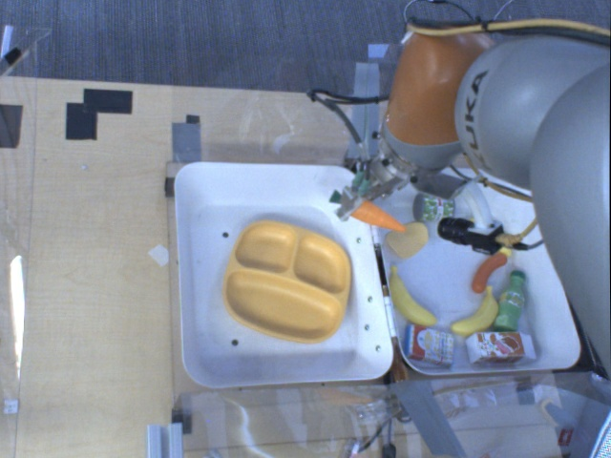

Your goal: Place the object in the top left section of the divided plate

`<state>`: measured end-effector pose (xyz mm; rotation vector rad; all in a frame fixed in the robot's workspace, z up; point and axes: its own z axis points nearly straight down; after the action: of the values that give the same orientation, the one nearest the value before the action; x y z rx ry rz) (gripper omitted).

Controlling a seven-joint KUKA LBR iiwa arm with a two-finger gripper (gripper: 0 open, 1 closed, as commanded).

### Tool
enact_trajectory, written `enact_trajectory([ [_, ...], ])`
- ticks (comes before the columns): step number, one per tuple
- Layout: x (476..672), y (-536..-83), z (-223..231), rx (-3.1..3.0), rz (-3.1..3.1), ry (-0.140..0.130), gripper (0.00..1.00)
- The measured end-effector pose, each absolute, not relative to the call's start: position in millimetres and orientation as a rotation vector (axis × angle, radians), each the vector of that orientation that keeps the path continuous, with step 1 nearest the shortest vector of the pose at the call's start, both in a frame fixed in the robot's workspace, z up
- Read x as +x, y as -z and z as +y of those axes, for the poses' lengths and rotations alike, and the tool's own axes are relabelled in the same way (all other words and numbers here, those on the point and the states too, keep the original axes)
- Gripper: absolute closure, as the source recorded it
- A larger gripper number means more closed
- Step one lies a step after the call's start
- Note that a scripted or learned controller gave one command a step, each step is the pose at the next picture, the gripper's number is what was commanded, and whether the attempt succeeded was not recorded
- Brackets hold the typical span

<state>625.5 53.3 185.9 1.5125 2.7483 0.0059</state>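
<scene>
You're looking at a robotics lab / test cell, not a kitchen. Signs: pale wood-look bench [95, 284] w/ black tape marks [95, 111] stuck on it, grey carpet floor [191, 17] behind. Two shallow white bins, left bin [205, 351] & right bin [563, 351], are fixed w/ metal brackets [186, 141]. A clear guard panel [14, 160] runs along the bench's left side. Big grey industrial arm [544, 132] w/ orange band, loose cables [449, 12] trailing over it. The food is toy stuff: plastic bananas [410, 303], mini cartons [496, 348], yellow divided plate [286, 280].
</scene>
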Motion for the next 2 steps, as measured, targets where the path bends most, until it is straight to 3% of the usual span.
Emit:
enact_trajectory([
  [1, 669.8, -189, 105, 1.422, 2.793, -0.009, 1.0],
  [2, 551.2, -185, 103, 1.44, 2.788, -0.005, 1.0],
])
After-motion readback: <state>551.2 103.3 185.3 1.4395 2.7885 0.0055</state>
